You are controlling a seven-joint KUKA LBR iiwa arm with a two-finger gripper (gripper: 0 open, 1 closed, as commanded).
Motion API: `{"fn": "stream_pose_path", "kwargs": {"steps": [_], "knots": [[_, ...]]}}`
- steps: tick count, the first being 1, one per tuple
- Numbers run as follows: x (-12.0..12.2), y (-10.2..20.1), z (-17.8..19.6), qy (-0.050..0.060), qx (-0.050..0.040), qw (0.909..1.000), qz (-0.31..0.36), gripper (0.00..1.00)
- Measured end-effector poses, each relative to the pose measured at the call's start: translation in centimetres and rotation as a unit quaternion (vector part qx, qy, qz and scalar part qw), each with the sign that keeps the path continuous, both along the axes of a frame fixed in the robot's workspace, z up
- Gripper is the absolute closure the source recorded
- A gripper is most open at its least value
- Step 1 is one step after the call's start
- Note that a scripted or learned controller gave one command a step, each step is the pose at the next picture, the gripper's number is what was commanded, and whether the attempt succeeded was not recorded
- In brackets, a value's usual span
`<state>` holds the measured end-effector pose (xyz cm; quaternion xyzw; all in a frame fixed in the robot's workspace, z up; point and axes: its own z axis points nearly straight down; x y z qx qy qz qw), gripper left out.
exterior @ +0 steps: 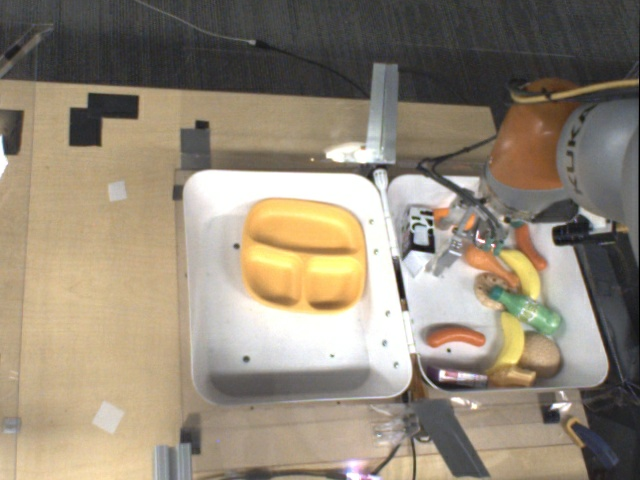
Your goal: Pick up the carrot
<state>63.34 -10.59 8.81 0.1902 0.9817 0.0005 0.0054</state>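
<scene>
The carrot is a short orange piece lying in the upper middle of the right bin, against a yellow banana. A second orange-red stick lies just right of it. My gripper is low in that bin, just left of and above the carrot's left end, under the orange wrist band. I see nothing lifted off the bin floor.
The right bin also holds a green bottle, a red sausage, a second banana, a brown potato, a pen and a black-and-white card. A yellow divided tray sits in the left bin.
</scene>
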Motion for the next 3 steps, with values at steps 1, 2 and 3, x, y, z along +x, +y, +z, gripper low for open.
{"fn": "stream_pose_path", "kwargs": {"steps": [1, 2, 3], "knots": [[1.0, 0.4, -0.1, 0.005, 0.0008, 0.9526, -0.304, 0.0], [3.1, 0.4, -0.4, 0.015, -0.0021, 0.9395, -0.342, 0.0], [3.0, -0.3, -0.3, 0.016, -0.0034, 0.842, -0.539, 0.0]]}}
